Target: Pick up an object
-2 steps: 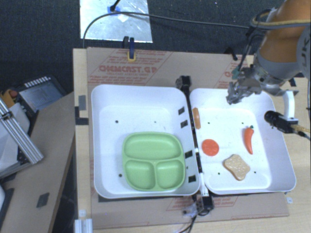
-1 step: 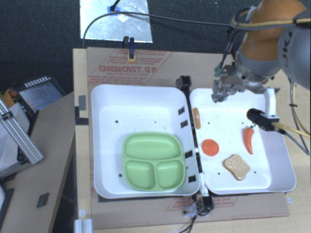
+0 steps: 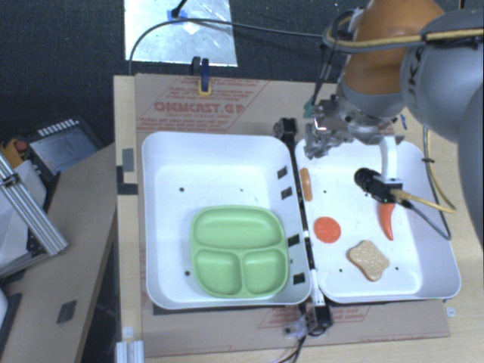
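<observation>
- At the top-left corner of the right bin (image 3: 423,278), your gripper (image 3: 319,144) hangs low over the bin floor, near the wall shared with the left bin (image 3: 174,172).
- Gripper state: can't tell from this angle whether it's released or clenched. I see nothing held in it.
- Nearest candidate is the orange stick (image 3: 305,184). It lies on the bin floor just below the gripper in the view, right beside that shared wall.
- Key relation: the stick's long axis runs up-down in the view, parallel to the wall. You'd want to close across its short axis, i.e. left-right in the view.
- Risk, my read: the wall side leaves little room, so the gripper could foul the wall or nudge the stick.
- Fallbacks in the same bin:
  - red disc (image 3: 327,230), further down the view and clear of the walls
  - toast piece (image 3: 368,259), near the bin's lower edge
  - red pepper (image 3: 387,219), off to the right, long axis also roughly up-down
- The green tray (image 3: 238,249) sits in the left bin, across the wall and well apart from the gripper. Skip it.
</observation>
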Motion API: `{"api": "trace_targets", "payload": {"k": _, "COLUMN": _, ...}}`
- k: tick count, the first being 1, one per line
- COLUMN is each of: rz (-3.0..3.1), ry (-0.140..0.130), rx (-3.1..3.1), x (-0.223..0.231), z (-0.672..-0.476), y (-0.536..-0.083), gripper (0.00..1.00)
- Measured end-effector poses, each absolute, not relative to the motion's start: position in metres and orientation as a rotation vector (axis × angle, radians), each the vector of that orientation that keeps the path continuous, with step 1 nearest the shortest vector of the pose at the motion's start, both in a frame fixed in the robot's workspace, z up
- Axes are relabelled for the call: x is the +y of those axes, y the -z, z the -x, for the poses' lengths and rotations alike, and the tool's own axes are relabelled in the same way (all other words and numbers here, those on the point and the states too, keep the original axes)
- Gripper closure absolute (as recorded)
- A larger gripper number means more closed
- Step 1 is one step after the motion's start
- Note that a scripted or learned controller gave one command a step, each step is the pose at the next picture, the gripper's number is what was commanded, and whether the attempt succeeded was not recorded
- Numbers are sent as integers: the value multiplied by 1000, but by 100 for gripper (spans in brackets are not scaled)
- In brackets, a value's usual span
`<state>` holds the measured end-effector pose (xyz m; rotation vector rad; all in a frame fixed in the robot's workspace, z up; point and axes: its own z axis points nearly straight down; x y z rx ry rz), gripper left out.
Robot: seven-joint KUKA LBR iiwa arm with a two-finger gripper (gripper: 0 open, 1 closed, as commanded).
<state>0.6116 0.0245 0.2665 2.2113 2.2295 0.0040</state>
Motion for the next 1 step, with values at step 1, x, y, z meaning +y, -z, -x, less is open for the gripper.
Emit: {"api": "trace_targets", "payload": {"k": 1, "rz": -2211, "ry": -3, "rx": 2232, "x": 82, "z": -622, "y": -244, "gripper": 100}}
